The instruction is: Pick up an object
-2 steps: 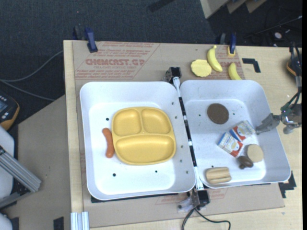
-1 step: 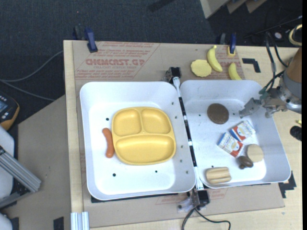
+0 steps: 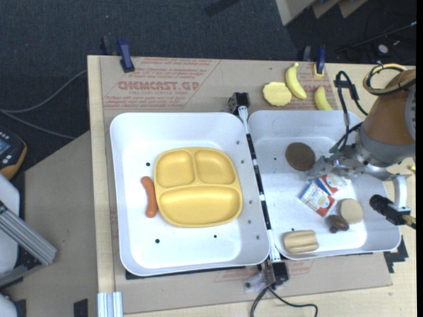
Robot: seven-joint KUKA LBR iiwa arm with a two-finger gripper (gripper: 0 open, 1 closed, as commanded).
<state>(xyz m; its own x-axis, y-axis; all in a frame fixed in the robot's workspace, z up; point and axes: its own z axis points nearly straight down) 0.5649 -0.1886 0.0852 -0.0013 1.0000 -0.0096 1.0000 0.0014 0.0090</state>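
While we work from the right bin (image 3: 277, 177), our gripper (image 3: 332, 171) hovers at its centre over the white snack packet (image 3: 317, 197); we cannot tell how the fingers stand. We judge the packet light, soft and crinkly, best pinched across its narrow width. At twelve o'clock lies a brown disc (image 3: 300, 156); at four, a tan cookie (image 3: 351, 211) touching a dark lump (image 3: 338, 224); at six, a bread roll (image 3: 300, 241) against the rim. Open floor lies toward nine o'clock.
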